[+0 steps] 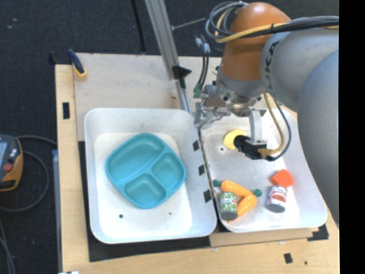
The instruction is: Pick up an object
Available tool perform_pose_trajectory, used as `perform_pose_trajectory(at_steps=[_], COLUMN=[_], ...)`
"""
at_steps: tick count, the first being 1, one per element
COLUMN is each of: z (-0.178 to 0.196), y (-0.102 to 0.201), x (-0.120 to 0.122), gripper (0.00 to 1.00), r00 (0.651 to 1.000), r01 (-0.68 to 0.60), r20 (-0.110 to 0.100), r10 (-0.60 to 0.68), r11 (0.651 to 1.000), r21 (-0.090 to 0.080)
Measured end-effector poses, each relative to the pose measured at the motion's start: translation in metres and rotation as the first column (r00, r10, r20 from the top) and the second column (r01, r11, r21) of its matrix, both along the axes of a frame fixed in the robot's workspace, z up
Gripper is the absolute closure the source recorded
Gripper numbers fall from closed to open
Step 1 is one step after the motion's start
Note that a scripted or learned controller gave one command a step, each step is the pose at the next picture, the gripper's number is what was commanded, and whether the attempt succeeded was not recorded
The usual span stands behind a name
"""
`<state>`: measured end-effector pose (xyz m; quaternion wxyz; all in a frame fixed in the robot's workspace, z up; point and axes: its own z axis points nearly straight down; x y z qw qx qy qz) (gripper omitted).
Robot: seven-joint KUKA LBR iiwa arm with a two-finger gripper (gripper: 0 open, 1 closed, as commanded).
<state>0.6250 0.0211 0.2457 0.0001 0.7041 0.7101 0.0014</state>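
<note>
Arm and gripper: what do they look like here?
The arm is thick, rounded and grey, with a glossy orange band above the wrist. Grey cables loop over the band. The gripper is small, metallic and grey.

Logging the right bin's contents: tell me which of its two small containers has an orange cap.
The white-and-red bottle, farthest right in the right bin. The other, a green jar, sits by the carrots near the bin's left wall.
</note>
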Motion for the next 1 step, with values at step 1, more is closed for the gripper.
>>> perform_pose_trajectory(at_steps=[1], z=[0.0081], y=[0.0514], x=[0.0017], gripper=[1.00], r00=[1.000], r01=[0.001], r20=[-0.001], r10=[-0.001], r11=[1.000], r21=[0.000])
